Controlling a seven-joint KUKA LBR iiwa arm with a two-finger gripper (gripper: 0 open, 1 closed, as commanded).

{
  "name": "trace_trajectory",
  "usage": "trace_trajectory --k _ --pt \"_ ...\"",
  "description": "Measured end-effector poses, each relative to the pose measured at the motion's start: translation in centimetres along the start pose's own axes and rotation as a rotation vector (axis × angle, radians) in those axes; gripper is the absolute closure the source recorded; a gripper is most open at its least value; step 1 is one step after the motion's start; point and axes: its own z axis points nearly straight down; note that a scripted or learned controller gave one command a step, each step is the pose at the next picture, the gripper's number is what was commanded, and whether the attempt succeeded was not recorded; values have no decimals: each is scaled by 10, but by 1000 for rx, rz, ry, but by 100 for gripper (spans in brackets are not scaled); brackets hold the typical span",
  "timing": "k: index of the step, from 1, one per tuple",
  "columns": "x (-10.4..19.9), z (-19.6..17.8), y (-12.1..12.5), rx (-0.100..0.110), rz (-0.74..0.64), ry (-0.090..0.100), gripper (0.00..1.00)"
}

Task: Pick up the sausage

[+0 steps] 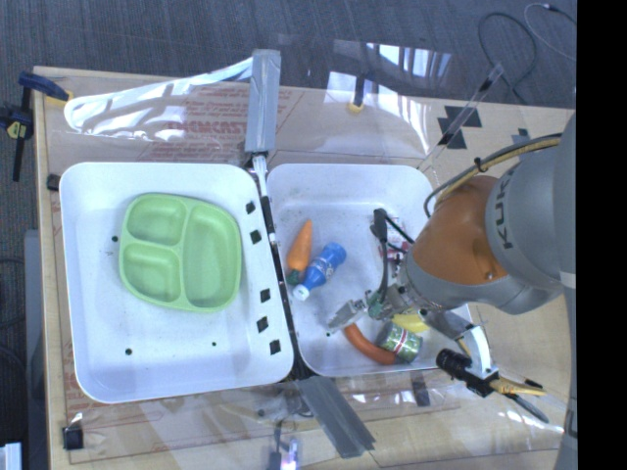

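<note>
Sausage near the right bin's front wall, not yet lifted

The sausage point(370, 344) lay beside a green can point(400, 340); it looked light, smooth, likely slippery, best pinched mid-length. The jaws point(364, 309) hovered just above it, whether wide or narrow I cannot tell.

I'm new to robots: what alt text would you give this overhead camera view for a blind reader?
A grey and orange robot arm's gripper hangs low in the right white bin, just above a reddish sausage beside a small can. A carrot and blue bottle lie nearby; the left bin holds a green divided plate.
</note>
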Motion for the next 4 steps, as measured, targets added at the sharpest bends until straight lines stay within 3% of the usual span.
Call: trace_trajectory --k 1,2,3,4 --pt "0 -10 1 0 -5 0 100" --pt "31 -94 10 -4 -262 -4 100" --pt "30 -94 10 -3 -261 -4 0" --pt "11 -92 4 -3 -210 -4 0"
